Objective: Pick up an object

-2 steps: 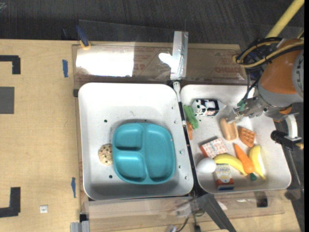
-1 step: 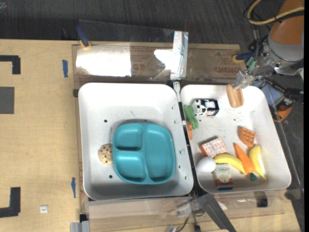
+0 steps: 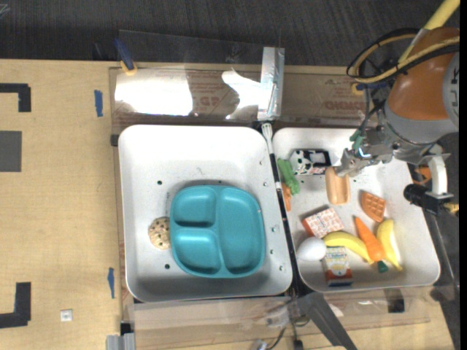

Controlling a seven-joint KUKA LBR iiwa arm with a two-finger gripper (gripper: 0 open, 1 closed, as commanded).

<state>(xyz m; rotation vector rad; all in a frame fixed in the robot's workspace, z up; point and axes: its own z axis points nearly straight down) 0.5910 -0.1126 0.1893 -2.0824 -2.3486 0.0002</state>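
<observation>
Now hovering over the far side of the right bin [image 3: 427, 272], gripper [image 3: 355, 159] down low just beside the tan bread-like piece [image 3: 337, 187]. Whether open or closed: cannot tell from this slant. Nothing visibly between them. Tan piece sitting just nearward and a shade left of the tool, long axis running far-to-near, standing clear of the black-and-white cow toy [image 3: 309, 161] to its left. Probably a short drop nearward needed to straddle it across its narrow width. Bananas [image 3: 368, 243], carrot [image 3: 369, 242] and waffle piece [image 3: 373, 205] further near-right, well crowded together.
</observation>
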